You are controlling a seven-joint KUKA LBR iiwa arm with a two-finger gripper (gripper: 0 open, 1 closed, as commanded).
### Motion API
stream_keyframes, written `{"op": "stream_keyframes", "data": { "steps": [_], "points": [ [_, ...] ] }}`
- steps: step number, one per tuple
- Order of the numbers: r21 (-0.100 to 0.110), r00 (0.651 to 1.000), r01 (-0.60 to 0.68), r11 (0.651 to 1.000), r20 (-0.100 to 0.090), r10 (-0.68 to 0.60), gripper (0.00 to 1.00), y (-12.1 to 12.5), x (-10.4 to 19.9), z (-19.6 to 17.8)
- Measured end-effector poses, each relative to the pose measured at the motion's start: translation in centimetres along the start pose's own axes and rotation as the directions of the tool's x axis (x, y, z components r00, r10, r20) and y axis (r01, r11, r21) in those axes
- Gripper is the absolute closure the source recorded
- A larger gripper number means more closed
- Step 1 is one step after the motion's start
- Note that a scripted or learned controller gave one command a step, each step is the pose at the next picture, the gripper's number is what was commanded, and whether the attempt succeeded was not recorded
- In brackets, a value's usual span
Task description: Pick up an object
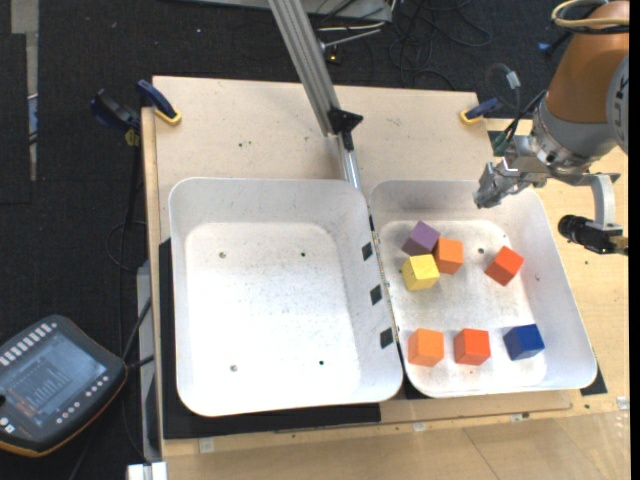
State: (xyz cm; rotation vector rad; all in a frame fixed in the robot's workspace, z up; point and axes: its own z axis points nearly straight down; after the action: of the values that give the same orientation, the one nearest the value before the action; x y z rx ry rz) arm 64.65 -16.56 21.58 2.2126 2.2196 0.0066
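Several small blocks lie in the right bin: a purple one, a yellow one, an orange one touching both, a red-orange one, another orange one, a red-orange one and a blue one. My gripper hangs over the bin's far right rim, above and to the right of the blocks, with nothing seen between its fingers.
The left bin stands beside the right one. A slanted metal pole runs down to the gap between the bins. Clamps sit at the board's far corners. A teach pendant lies at the lower left.
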Motion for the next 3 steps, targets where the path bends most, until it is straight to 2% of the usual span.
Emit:
{"op": "stream_keyframes", "data": {
  "steps": [1,2,3],
  "points": [
    [-0.001,1.000,0.001,1.000,0.000,-0.001,1.00,-0.2,0.2,-6.4],
    [0.006,1.000,0.000,1.000,-0.001,0.000,1.00,-0.1,0.3,-6.0],
    [0.011,1.000,0.003,1.000,-0.004,-0.003,1.00,-3.2,4.6,-4.7]
  ]
}}
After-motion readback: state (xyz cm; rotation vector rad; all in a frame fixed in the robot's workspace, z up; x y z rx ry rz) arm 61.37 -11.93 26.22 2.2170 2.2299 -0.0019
